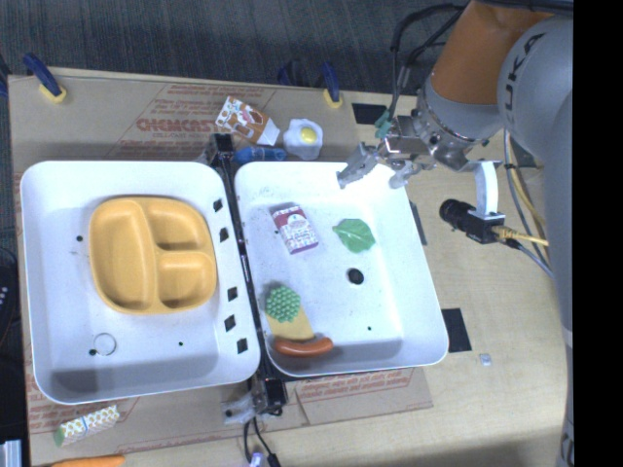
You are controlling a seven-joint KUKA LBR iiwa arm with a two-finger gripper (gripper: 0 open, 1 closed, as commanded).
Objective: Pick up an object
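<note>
The right bin (421,290) holds a maroon packet (295,229), a green leaf-shaped piece (354,233), a small black disc (355,277), a green knobbly ball (283,303) on a yellow wedge, and a brown sausage (303,345) by the near wall. My gripper (375,173) hangs above the far rim of this bin, its two fingers spread apart with nothing between them. It is behind and a little right of the green piece, well above the bin floor.
The left bin (39,261) carries a yellow divided tray (153,253) and a small clear ring (104,343). Behind the bins lie a snack packet (238,117), a blue item (258,154) and a yellow-and-white ball (305,136). A wrapper (88,424) lies at the front left.
</note>
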